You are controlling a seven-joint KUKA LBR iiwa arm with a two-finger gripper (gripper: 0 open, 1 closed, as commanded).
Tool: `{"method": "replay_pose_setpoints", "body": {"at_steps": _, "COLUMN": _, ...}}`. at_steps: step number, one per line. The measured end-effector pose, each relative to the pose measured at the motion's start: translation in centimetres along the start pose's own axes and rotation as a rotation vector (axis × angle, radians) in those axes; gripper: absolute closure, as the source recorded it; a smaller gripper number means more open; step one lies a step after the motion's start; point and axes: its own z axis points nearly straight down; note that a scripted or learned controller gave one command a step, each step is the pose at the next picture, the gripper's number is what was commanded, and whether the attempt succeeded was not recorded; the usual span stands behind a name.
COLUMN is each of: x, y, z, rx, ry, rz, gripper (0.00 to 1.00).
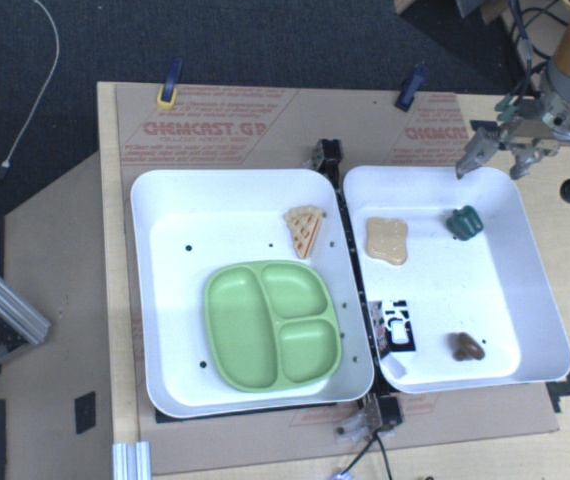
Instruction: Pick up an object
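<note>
Stage: I judge pick not begun | two-finger metal pincer [495,158]: spread wide, holding nothing | nearest: small dark-green rounded object [464,223] just below it | left: descend, grasp, lift

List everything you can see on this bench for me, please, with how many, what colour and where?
bins: 2, white, side by side on the bench
divided plate: 1, light green, three compartments, in the left bin toward its near side
waffle-like wedge: 1, tan, in the left bin near its far right corner
bread-shaped slice: 1, beige, in the right bin at its left side
small chunky object: 1, dark green, in the right bin toward its far side
small lump: 1, brown, in the right bin near its front
clamps: 2, one yellow and blue, one blue, at the board's far edge
arm: 1, grey, entering from the right
tool: 1, grey, open, above the right bin's far rim, holding nothing
</note>
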Motion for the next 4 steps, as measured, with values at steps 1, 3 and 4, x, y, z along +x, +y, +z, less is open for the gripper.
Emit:
{"method": "replay_pose_setpoints", "body": {"at_steps": 1, "x": 0.1, "y": 0.3, "z": -0.9, "rx": -0.014, "ry": -0.003, "rz": -0.003, "gripper": 0.00}}
{"method": "replay_pose_setpoints", "body": {"at_steps": 3, "x": -0.1, "y": 0.2, "z": 11.7, "rx": -0.008, "ry": -0.002, "rz": -0.003, "gripper": 0.00}}
{"method": "replay_pose_setpoints", "body": {"at_steps": 4, "x": 0.0, "y": 0.2, "z": 15.7, "rx": -0.010, "ry": -0.002, "rz": -0.004, "gripper": 0.00}}
